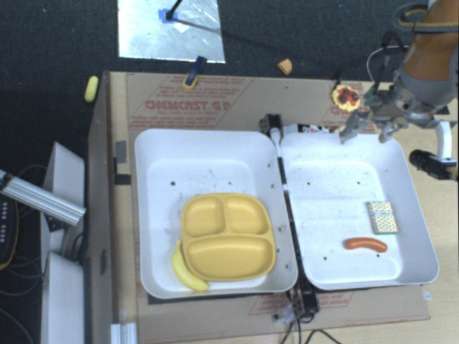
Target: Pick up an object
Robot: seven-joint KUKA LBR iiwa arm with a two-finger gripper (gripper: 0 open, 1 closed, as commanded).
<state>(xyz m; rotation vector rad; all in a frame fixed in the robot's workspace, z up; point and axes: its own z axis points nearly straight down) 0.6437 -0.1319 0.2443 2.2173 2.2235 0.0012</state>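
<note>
Cardboard-covered bench (215, 95) holds two shallow white bins. Left white plastic bin (161, 156) contains a yellow three-section plastic plate (228, 236) with a yellow banana (185, 271) touching its lower left edge. Right white plastic bin (337, 170) holds an orange sausage (365, 244) near a small patterned rectangular packet (382, 217). Above its far right corner hovers the grey two-finger gripper (369, 130), fingers spread, pinching nothing.
</note>
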